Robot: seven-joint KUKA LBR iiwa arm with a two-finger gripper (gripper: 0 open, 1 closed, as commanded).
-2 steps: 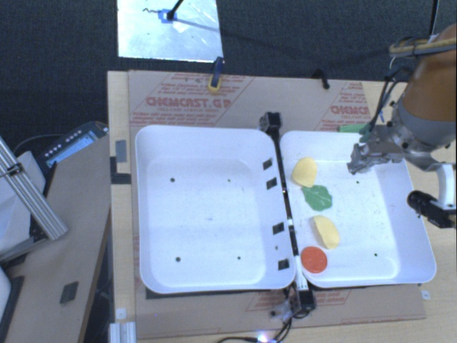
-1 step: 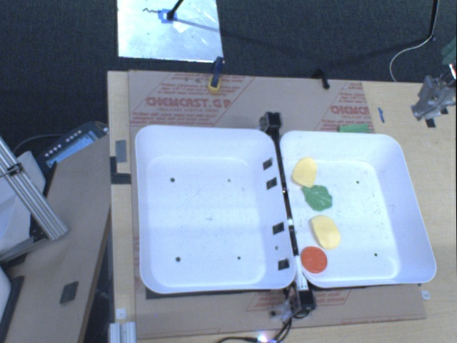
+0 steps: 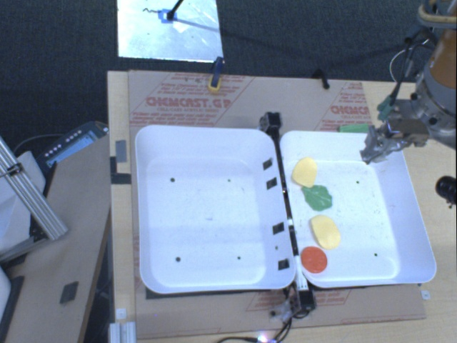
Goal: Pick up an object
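The gripper (image 3: 373, 151) is hanging over the right bin's (image 3: 400, 191) far corner; I cannot tell how its jaws are standing. The four toy foods, like the yellow piece (image 3: 305, 171), are lying along the left wall, well apart from it.

The grey arm (image 3: 441, 63) is cut off by the right edge. The tool (image 3: 374, 151) at the right white bin's (image 3: 410, 213) far rim is too blurred to read its fingers.

Bench surroundings
A shiny metal sheet (image 3: 170, 18) lies beyond the cardboard underlay (image 3: 187, 103); a yellow clip (image 3: 215, 83) sits on its edge.
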